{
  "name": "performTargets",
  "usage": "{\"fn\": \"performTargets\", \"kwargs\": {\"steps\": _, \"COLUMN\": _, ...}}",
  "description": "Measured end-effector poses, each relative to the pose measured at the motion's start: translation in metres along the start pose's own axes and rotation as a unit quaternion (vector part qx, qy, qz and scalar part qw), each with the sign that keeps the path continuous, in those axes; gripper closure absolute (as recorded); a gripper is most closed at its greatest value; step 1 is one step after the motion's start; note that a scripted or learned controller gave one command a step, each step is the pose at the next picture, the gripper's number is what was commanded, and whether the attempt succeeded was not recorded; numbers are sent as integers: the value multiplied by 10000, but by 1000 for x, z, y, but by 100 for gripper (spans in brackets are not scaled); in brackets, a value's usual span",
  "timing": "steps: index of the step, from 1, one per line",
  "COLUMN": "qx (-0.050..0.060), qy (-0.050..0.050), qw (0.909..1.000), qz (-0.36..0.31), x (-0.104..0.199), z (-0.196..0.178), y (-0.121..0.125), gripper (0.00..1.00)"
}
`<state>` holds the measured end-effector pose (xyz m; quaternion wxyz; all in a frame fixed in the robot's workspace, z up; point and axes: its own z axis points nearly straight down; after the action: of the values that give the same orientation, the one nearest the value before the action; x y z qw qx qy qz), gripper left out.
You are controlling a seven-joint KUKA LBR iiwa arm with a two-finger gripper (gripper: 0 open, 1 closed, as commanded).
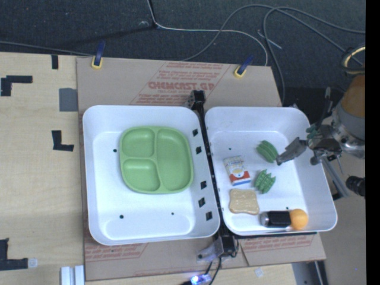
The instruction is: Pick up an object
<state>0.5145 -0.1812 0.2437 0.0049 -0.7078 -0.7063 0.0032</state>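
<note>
The nearest candidate for picking is the ribbed green pickle-like toy (268, 151), lying tilted in the upper part of the right bin (255, 114). The gripper (292, 151) sits just beside it to the right, low over the bin and angled toward it, which suggests an approach to this piece; nothing lies between its fingers, and whether they are spread or closed cannot be told from this slant. Below the toy rest a small printed carton (236, 170) in white, red and blue, a spiky green toy (264, 181), a flat tan slice of bread (243, 201) with a matte, crumbly look, and a dark block (274, 219) touching a smooth orange ball (298, 219) against the near wall. The left bin (98, 159) holds a pale green divided plate (157, 160), glossy plastic with three compartments.
</note>
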Motion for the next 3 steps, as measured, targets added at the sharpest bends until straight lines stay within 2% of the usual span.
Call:
{"fn": "performTargets", "kwargs": {"steps": 1, "qx": -49, "qy": -11, "qw": 10000, "qz": -14, "x": 0, "z": -5, "y": 2, "gripper": 0}}
{"fn": "performTargets", "kwargs": {"steps": 3, "qx": -28, "qy": -8, "qw": 10000, "qz": -10, "x": 1, "z": 84, "y": -5, "gripper": 0}}
